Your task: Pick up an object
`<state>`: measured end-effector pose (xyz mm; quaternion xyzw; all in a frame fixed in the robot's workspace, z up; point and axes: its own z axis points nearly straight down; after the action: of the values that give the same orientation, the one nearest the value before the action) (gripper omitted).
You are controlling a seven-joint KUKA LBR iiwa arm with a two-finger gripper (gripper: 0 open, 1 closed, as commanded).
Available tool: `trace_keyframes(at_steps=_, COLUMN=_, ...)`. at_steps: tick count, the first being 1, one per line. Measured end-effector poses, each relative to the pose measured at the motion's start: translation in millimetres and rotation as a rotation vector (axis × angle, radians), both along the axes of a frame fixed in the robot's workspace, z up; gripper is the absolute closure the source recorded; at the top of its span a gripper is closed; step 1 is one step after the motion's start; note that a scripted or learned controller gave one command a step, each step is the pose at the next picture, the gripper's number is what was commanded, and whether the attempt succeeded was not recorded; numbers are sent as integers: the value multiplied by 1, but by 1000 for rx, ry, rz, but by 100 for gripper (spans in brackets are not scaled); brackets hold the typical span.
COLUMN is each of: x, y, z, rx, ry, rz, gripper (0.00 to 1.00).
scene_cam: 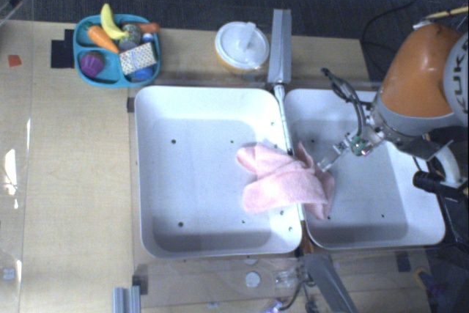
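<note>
You are looking down on two white bins sitting side by side, and the pink cloth (pixel 284 183) is the thing to steer by. It is lying draped over the divider where the left bin (pixel 176 179) and the right bin (pixel 381 223) are meeting, with most of it spreading into the left bin and a smaller fold hanging into the right one.

The gripper (pixel 325 165) is hovering just right of the cloth, low in the right bin, with its tip sitting at the cloth's upper right edge; you cannot tell from here whether it is touching the fabric, and you cannot tell how wide it is standing, so nothing is showing as held. The arm (pixel 418 77), grey with its orange band, is reaching in from well to the right of the cloth.

Far up and left of the cloth, outside the bins, a blue tray (pixel 82 73) is holding toy food, a banana (pixel 110 24) and a carrot (pixel 101 39) among it. Straight above the cloth, beyond the bin rims, a round white lid (pixel 242 45) is resting on the bench
</note>
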<state>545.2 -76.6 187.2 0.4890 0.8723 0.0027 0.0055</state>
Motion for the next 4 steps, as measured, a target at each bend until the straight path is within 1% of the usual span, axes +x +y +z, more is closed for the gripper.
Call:
trace_keyframes(at_steps=1, x=23, y=-58, z=18, rx=-2, ry=-1, rz=38, gripper=0)
trace_keyframes(at_steps=2, x=-20, y=-44, z=28, rx=-3, ry=1, rz=147, gripper=0)
trace_keyframes(at_steps=3, x=-8, y=-23, z=-82, rx=-1, ry=7, rz=232, gripper=0)
trace_keyframes(at_steps=4, x=-4, y=-23, z=-69, rx=-2, ry=-4, rz=231, gripper=100)
